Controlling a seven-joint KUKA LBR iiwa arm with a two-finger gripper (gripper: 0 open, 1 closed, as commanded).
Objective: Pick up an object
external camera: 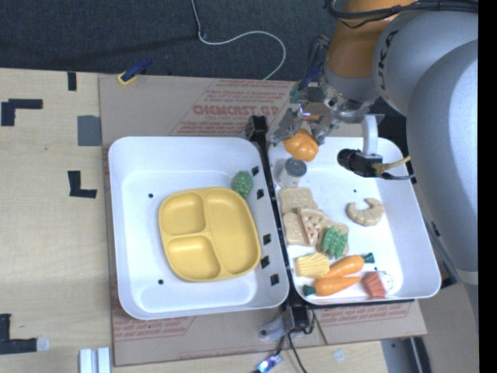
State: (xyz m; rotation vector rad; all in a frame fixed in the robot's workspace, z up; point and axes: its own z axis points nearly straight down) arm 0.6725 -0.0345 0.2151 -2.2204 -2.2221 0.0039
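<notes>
The grey KUKA arm (435, 76) fills the upper right, its orange band above the wrist, and reaches down to the far edge of the right bin (404, 208). The left bin (132, 208) beside it holds a yellow divided plate (208, 233) lying flat, with a small green broccoli piece (243, 182) just off its far right corner.

The gripper (301, 134) hangs over the right bin's far left corner, and an orange, rounded toy fruit (300, 145) sits at its fingertips, apparently held between them and lifted above the bin floor. Directly below it stands a small grey cylindrical item (294, 169).

Lower in the right bin, crackers (300, 214) lie in a cluster against the left wall, a green leafy piece (335, 241) touching them. A croissant (366, 211) rests apart toward the right. Near the front edge lie a corn piece (313, 266), two carrots (339, 277) side by side, and a red-and-white item (376, 284) that is too small to identify.
</notes>
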